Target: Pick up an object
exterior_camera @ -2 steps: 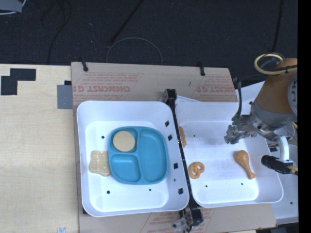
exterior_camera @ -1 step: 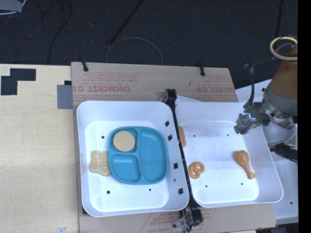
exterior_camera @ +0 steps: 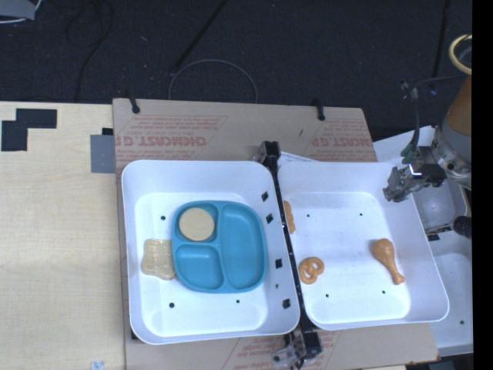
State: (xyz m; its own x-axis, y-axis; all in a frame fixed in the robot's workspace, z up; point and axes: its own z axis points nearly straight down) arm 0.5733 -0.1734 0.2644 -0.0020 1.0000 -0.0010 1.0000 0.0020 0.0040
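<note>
Our claw [exterior_camera: 400,182] hangs at the right bin's [exterior_camera: 431,284] upper right rim, at about 2 o'clock of that bin; we cannot tell how it stands. The nearest thing is the drumstick [exterior_camera: 387,259], lying flat at 6 o'clock from the claw. It looks like a light, stiff plastic toy, perhaps smooth and slippery; we would take it across the thin shaft. Further, at 8 o'clock, lies a pretzel [exterior_camera: 311,270], low and harder to pinch. In the left bin a blue tray [exterior_camera: 231,260] carries a round cookie [exterior_camera: 196,223], with toast [exterior_camera: 158,258] beside it.
</note>
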